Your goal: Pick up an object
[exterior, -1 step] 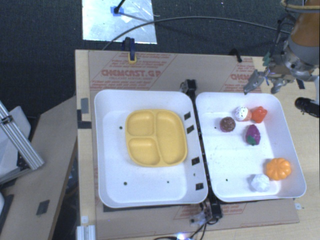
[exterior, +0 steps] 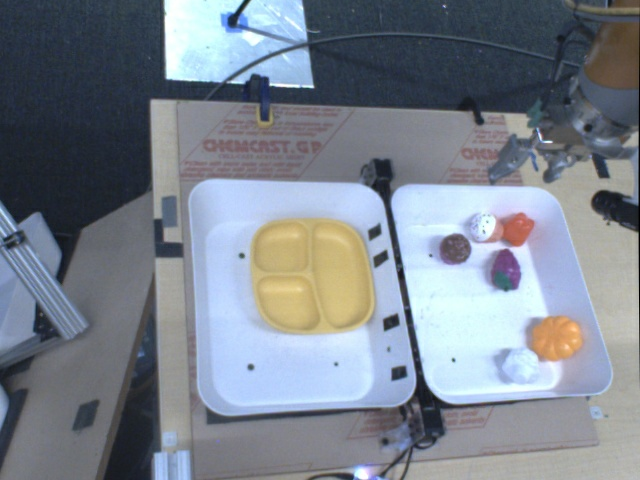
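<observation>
Across the middle of the frame lies a tan bench [exterior: 300, 128] printed with red lettering, and on it two shallow white bins sit side by side, their inner edges touching along a dark seam. Left of centre, the left bin [exterior: 215, 368] holds a yellow divided plate [exterior: 310, 274] with three compartments, lying flat near the bin's upper middle. Right of centre, the right bin [exterior: 470, 358] holds six small things.

At the upper right corner of the frame the grey arm [exterior: 605, 68] with its orange band reaches in, and its gripper [exterior: 530, 158] hangs above the bench just past the right bin's top rim, with its two fingers spread apart and nothing between them.

At the upper left, a shiny silver sheet [exterior: 235, 28] lies on the dark floor, with a black rod crossing it.

Inside the right bin, an orange pumpkin [exterior: 556, 337] sits near the lower right edge, and a white crumpled lump [exterior: 519, 365] lies just beside it, lower and to the left. Higher up, a purple fruit [exterior: 506, 269] rests toward the right. Above it, an orange-red piece [exterior: 517, 229] touches a white speckled ball [exterior: 485, 227] on its left. A dark brown ball [exterior: 456, 249] sits just below and left of that white one. All six are well apart from the gripper.
</observation>
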`<state>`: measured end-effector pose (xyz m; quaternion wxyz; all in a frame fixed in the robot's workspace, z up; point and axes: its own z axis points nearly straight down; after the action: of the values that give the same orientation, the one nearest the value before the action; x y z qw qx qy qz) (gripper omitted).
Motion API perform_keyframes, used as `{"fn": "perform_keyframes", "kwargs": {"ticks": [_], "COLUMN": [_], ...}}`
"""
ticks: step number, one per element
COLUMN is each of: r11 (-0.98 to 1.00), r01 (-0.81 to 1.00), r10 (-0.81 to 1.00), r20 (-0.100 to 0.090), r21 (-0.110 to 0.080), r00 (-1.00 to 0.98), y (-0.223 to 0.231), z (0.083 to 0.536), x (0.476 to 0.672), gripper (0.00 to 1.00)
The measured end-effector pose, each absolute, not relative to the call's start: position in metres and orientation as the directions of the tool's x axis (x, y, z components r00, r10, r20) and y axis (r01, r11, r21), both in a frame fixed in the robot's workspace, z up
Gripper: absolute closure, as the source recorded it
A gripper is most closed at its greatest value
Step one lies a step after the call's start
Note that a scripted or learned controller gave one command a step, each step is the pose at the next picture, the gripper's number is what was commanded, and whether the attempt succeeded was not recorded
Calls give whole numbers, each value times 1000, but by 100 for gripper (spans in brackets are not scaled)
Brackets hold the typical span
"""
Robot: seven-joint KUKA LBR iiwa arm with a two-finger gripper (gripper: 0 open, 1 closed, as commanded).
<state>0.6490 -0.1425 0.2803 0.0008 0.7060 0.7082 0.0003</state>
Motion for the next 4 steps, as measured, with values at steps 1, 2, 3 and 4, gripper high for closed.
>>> {"fn": "perform_keyframes", "kwargs": {"ticks": [1,2,3,4], "r11": [2,1,1,2], "r01": [1000,1000,1000,1000], "r10": [1000,1000,1000,1000], "r20": [0,-1,0,-1], "r21": [-2,0,-1,5], "r00": [-2,-1,-1,-2], "y": [-145,-150,-149,-149], "z": [221,164,102,117], "x": [656,664,662,664], "gripper": [0,0,0,100]}}
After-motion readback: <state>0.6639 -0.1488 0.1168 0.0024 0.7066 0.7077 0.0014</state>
